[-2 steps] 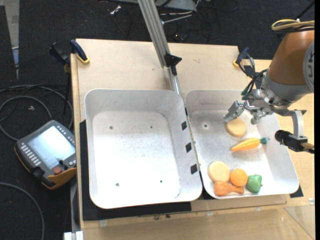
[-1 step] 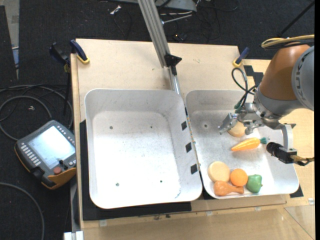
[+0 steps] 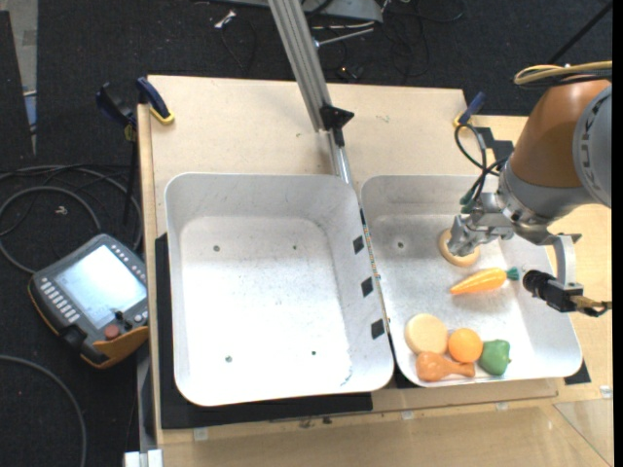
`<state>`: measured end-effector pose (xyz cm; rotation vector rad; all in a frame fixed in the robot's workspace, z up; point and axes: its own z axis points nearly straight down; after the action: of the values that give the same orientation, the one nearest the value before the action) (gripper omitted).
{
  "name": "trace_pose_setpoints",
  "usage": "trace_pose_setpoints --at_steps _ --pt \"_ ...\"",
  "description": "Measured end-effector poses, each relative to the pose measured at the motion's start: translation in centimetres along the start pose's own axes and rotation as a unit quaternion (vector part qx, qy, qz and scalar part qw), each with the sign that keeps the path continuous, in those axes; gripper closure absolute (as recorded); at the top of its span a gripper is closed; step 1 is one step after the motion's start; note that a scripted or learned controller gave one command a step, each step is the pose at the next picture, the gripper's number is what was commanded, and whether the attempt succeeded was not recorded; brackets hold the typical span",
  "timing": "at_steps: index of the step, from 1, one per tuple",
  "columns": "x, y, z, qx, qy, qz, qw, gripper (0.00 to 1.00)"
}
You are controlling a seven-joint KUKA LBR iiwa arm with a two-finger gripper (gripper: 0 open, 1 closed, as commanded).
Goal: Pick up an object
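My gripper [image 3: 463, 242] reaches down into the right bin [image 3: 409, 207], right over a small round tan object [image 3: 458, 252] on the bin floor. A toy carrot [image 3: 479, 281] with a green tip lies just below and to the right of it. Along the bin's near edge sit a pale round piece [image 3: 425, 334], an orange ball [image 3: 465, 343], an orange drumstick-shaped toy [image 3: 440, 366] and a green pepper-like toy [image 3: 494, 356]. The gripper's body covers its fingers.
The left bin [image 3: 258, 280] stands beside the right one, sharing a raised middle wall. A slanted metal rail [image 3: 302, 52] crosses above the bins at the back. A teach pendant [image 3: 92, 300] lies off the bench at the left.
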<state>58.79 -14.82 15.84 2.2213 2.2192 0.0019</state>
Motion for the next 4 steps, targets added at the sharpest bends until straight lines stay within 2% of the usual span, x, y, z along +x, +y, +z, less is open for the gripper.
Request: trace_pose_setpoints --at_steps 2,3,4 --pt "-0.5 -1.0 -10.3 -0.003 -0.001 -0.001 1.0000 1.00" --pt "-0.5 -0.9 -12.6 -0.001 -0.001 -0.002 1.0000 1.00" --pt "5.5 -1.4 -11.8 0.001 0.001 -0.005 1.0000 1.00"
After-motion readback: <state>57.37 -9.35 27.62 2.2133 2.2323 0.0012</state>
